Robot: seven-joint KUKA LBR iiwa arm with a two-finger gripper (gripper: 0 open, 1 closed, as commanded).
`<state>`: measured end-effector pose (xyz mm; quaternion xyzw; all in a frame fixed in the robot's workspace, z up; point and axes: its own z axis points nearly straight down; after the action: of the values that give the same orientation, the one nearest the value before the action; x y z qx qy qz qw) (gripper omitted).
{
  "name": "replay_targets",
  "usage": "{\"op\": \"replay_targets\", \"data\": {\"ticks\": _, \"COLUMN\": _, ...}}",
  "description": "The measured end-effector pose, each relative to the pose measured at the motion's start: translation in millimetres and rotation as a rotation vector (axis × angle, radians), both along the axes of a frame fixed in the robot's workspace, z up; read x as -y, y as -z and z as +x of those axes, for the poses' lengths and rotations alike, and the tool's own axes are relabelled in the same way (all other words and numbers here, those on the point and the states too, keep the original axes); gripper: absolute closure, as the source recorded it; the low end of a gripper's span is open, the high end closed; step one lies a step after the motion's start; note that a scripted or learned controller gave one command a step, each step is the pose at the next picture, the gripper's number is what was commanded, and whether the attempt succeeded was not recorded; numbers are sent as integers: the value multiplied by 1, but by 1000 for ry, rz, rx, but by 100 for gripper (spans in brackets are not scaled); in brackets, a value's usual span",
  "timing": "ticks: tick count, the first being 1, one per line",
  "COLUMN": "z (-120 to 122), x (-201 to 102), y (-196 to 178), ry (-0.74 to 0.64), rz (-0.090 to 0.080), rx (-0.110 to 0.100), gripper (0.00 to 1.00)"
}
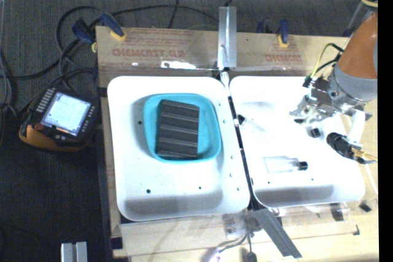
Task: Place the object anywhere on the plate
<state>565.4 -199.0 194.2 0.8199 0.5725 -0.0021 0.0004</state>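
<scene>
**Clear object lies in the right bin, plate waits in the left**

The object point(284, 164), a small see-through thing with a dark cap at its right end, lies flat on the floor of the right bin point(344, 190), toward the front half and roughly midway across. It looks like a clear vial or tube, though its body is so faint against the white that its true shape is hard to make out. Nothing touches it.

The plate point(211, 132) is turquoise with rounded corners and sits in the left bin point(129, 150), in the back-centre part. A dark grey ribbed block point(178, 128) lies on the plate, covering most of its middle and leaving a blue border all round.

The arm point(361, 55) comes in from the right, its orange band above the wrist. The gripper point(314, 115) hangs over the back right part of the right bin, behind and to the right of the object and apart from it. Nothing is visible between its fingers; whether they are spread or closed I cannot tell from this angle.

A metal divider bar point(227, 37) stands at the back between the two bins. Left of the bench, a handheld control pendant point(59, 116) with a lit screen rests on the dark floor.
</scene>
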Motion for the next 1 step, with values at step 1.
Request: {"op": "replay_targets", "data": {"ticks": 1, "z": 0, "x": 0, "y": 0, "ry": 0, "rz": 0, "rx": 1, "gripper": 0}}
